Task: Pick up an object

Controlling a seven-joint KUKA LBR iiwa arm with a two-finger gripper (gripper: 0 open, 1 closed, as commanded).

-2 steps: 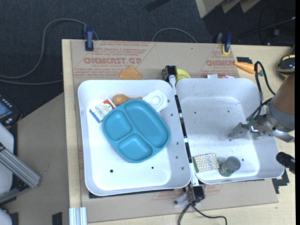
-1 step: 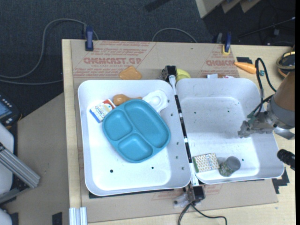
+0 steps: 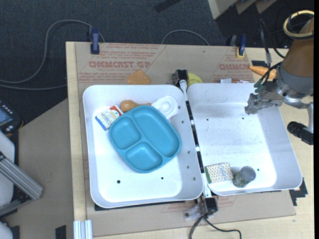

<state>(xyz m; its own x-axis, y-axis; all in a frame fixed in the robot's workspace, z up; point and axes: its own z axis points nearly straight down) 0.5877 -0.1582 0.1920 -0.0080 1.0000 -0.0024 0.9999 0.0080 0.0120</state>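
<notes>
My gripper hangs over the upper right part of the right bin, above bare white floor, with nothing seen between its fingers. At that bin's front edge lie a patterned square packet and a small grey round object. The left bin holds a blue divided tray, a small white and blue packet, an orange rounded object and a white scoop-shaped piece, all far left of the gripper.
An orange object and a yellow and black object lie on the bench behind the bins. Blue clamps stand at the bench's back edge. A black divider runs between the bins.
</notes>
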